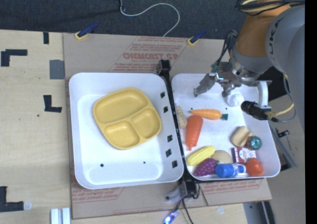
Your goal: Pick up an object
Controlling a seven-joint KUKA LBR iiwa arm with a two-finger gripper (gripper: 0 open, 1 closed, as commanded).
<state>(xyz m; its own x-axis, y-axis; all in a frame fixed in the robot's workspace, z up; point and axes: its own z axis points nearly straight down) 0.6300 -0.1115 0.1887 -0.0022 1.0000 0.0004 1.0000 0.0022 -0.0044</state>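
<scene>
Over the far end of the right bin (pixel 198 83), the end effector (pixel 216 85) hangs spread open and empty; I judge it should drop squarely astride the small carrot (pixel 207 114) lying just nearside, clear of the big carrot (pixel 193 131).

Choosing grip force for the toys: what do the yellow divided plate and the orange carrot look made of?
The yellow plate looks like moulded plastic: one even colour, rounded compartments, soft matte sheen. The carrot is probably plastic or rubbery toy material: smooth, uniform orange with a small green tip. Hard or soft cannot be told from this view.
</scene>
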